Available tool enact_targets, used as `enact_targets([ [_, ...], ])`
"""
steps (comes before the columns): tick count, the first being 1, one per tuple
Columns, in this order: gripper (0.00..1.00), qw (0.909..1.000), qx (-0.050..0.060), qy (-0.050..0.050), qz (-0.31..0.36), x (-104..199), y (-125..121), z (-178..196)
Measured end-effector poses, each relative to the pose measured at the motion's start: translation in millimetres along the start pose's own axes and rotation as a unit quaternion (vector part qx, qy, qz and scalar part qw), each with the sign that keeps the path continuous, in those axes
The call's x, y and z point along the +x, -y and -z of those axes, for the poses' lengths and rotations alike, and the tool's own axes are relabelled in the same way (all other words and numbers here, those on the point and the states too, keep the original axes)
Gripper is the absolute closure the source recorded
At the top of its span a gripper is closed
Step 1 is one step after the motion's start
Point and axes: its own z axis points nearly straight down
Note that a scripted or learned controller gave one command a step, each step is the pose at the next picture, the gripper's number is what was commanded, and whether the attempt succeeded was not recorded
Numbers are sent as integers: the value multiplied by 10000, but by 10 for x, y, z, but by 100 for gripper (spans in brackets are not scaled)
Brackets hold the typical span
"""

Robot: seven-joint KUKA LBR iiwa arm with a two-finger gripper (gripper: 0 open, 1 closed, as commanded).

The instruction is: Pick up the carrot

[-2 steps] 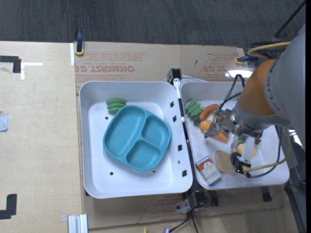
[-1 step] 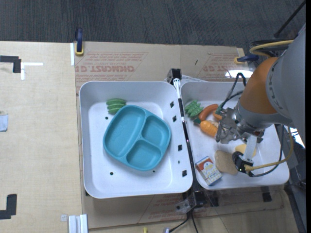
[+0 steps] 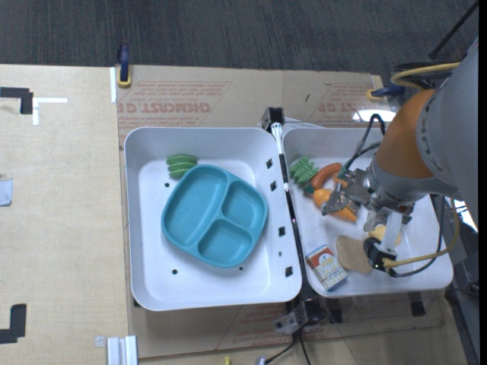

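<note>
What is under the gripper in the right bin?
The gripper sits over orange pieces in the right bin: the carrot pokes out toward the green vegetable. Whatever lies directly beneath the wrist is covered.

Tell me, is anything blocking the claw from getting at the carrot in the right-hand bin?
Nothing visible stands between them. The gripper is already low in the right bin, right among the orange pieces, with the carrot lying just beside it. A green vegetable lies against the carrot's far end, away from the gripper.
</note>
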Motion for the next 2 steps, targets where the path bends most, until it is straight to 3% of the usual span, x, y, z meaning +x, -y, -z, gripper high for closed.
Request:
enact_targets([
  [1,100,10000,3,6,23,-7,-6,85],
  [2,0,10000,6,7,21,-7,-5,84],
])
